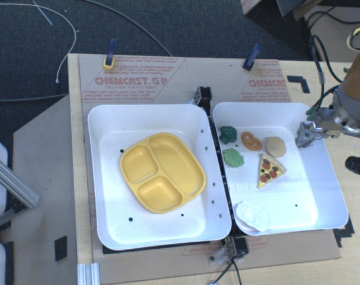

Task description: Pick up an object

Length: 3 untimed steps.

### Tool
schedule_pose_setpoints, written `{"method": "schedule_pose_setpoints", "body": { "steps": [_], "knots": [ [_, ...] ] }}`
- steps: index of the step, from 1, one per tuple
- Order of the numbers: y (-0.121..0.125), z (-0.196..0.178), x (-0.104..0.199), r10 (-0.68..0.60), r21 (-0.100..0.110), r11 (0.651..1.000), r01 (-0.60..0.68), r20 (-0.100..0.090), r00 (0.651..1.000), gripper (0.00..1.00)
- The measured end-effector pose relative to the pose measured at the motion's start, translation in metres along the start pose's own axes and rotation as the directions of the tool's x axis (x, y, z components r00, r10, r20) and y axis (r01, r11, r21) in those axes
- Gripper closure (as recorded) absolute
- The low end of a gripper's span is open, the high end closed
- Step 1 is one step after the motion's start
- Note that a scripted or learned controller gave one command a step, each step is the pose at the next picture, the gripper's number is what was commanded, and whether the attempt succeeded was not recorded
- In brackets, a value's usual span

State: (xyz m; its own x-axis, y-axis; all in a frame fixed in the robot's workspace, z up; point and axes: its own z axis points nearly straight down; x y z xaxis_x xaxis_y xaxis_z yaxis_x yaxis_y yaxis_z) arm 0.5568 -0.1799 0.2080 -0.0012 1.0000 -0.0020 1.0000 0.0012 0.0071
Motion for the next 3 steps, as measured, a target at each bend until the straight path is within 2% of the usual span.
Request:
{"method": "schedule_pose_setpoints", "body": {
  "steps": [1,2,3],
  "knots": [
    [-0.004,-0.004,0.064,-0.006,0.009,1.0,0.006,-0.007,1.0,1.0],
    [-0.007,-0.016,0.113,-0.005,0.008,1.0,0.005,-0.005,1.0,1.0],
    [-0.007,-0.007,0.167,-0.005,0.011,1.0,0.005,-0.006,1.0,1.0]
  ]
}}
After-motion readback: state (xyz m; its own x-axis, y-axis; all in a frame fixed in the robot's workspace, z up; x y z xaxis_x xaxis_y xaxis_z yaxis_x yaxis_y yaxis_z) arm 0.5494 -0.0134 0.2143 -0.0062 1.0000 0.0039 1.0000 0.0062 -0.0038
